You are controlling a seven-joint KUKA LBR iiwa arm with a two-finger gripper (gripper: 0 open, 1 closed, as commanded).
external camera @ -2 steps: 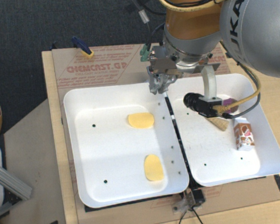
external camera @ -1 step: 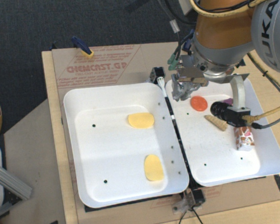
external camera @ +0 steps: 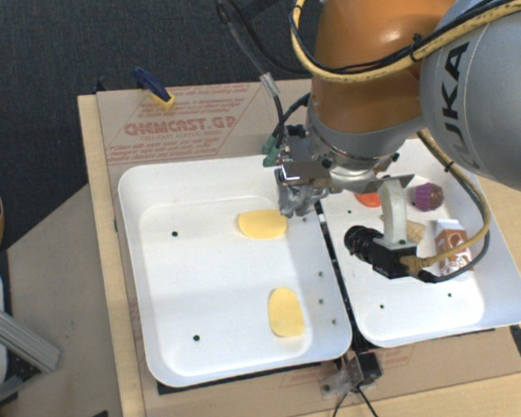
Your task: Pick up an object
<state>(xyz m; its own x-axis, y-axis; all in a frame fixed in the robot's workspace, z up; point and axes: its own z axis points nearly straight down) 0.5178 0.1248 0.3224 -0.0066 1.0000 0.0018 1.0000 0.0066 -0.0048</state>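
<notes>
Two yellow pieces in the left bin: the far yellow piece lies long axis left-right, the near yellow piece runs near-far. The arm reaches in from the right, wrist straight down, claw beside the far piece at the divider. Can't tell its grip state. The right bin holds a few small items, including a purple object.

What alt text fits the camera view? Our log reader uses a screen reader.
A grey and orange robot arm hangs over the seam between two white bins. The left bin holds two yellow pieces; the right bin holds a purple item and other small objects.
</notes>
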